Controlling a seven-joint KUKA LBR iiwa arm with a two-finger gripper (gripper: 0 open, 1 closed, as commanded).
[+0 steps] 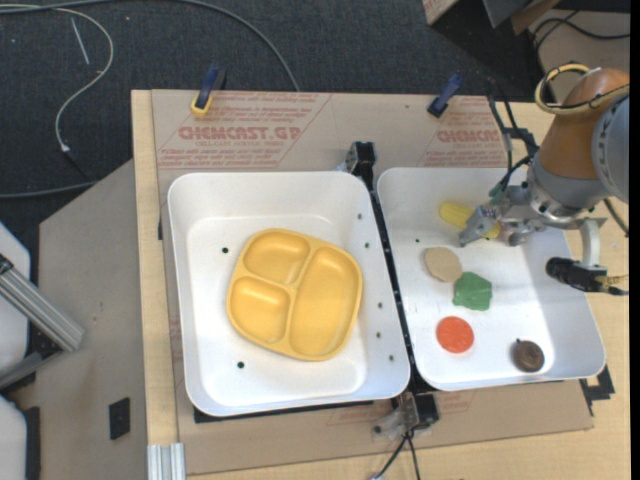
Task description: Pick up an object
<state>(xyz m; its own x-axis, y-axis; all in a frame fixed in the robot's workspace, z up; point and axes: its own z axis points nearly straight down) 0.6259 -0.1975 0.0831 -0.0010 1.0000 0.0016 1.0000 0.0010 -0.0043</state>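
Currently the yellow piece (pixel 455 213) lies in the upper part of the right bin (pixel 570 313), at centre right of the frame. Gripper (pixel 483 225) sits just beside it, seemingly touching; finger state cannot be determined. Below lie a tan piece (pixel 442 264), green piece (pixel 473 292), red disc (pixel 455 335) and brown object (pixel 528 354). Left bin (pixel 200 258) holds a yellow tray (pixel 295 293).

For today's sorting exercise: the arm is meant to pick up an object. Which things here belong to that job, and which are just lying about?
Part of the job:
- end effector
- small yellow block beside it
- tan oval piece
- green lumpy toy
- flat red-orange disc
- small brown round object
- right white bin

Lying about:
- yellow three-compartment plastic plate
- left white bin
- blue clamps
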